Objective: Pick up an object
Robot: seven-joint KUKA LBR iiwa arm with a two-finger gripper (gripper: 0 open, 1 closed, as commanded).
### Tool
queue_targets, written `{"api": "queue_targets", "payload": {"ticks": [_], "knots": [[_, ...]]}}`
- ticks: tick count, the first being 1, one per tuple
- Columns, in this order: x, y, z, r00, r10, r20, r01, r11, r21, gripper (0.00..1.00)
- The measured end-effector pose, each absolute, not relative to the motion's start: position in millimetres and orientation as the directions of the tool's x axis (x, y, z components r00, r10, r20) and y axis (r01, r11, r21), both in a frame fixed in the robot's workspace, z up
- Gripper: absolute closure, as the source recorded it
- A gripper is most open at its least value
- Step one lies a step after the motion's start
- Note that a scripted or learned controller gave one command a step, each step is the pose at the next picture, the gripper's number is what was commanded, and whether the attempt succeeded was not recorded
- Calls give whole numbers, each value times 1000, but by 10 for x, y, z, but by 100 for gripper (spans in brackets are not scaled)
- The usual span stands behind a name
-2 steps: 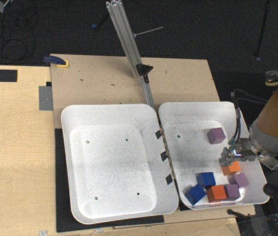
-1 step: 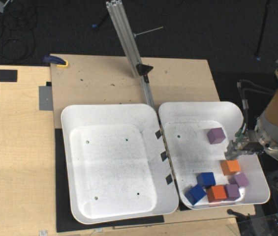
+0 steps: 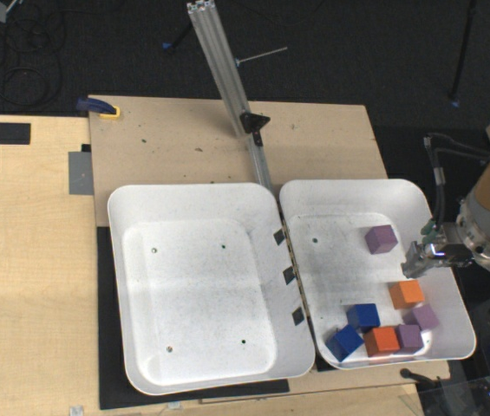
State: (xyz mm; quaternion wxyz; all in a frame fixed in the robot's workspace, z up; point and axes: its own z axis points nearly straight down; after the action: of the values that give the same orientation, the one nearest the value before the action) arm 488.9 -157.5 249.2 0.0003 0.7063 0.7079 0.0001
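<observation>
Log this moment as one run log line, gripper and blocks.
gripper: at right bin right rim, holding nothing seen | nearest: orange block | lone purple block | rest clustered at near edge

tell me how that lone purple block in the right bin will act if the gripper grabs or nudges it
The purple block looks like a solid cube, so it is probably stiff and should sit flat, not roll. It seems small, so likely light; a nudge may slide it across the smooth floor of the right bin. It stands apart from the other blocks, so the gripper probably has room.
</observation>
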Motion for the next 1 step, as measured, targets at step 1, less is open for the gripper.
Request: {"api": "queue_targets", "payload": {"ticks": [1], "knots": [[5222, -1045, 2482, -6, 1000, 2, 1000, 6, -1, 100]]}}
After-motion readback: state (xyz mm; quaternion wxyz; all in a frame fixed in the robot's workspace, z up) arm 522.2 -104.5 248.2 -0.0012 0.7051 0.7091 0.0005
